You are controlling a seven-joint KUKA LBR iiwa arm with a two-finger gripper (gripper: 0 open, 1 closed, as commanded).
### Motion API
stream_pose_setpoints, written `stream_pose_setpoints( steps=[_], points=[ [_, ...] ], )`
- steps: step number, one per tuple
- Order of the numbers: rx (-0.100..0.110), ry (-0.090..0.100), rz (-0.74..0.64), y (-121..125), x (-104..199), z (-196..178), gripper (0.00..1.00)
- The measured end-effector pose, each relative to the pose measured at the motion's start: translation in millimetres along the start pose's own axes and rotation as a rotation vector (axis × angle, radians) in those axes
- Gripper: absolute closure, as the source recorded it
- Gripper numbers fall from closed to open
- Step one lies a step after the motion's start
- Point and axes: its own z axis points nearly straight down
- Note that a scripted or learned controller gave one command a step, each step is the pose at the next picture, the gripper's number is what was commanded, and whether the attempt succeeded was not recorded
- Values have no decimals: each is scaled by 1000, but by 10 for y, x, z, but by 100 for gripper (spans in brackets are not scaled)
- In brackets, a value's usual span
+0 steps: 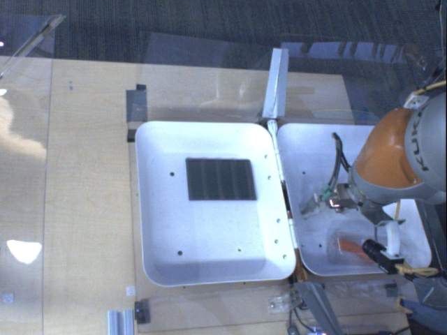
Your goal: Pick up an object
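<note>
My gripper hangs low over the left half of the right bin, close to the wall between the two bins. A small green bit shows right at the gripper; I cannot tell whether it is a loose thing or is held. An orange-red flat object lies on the right bin's floor near its front edge, just to the front right of the gripper and apart from it. The arm's orange band covers much of the right bin's right side.
In the left bin, a dark grey ribbed rectangle lies flat near the middle. An upright metal post stands behind the seam between the bins. Wooden bench top stretches to the left.
</note>
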Motion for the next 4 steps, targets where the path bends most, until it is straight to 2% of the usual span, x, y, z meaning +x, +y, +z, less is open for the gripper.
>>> stream_pose_setpoints(
  steps=[1,2,3,4],
  points=[
    [3,0,216,688,91,24,0],
    [10,-1,180,853,-262,-962,0],
    [12,0,142,-79,-492,-962,0],
    [2,-1,7,-335,-547,2,0]
  ],
)
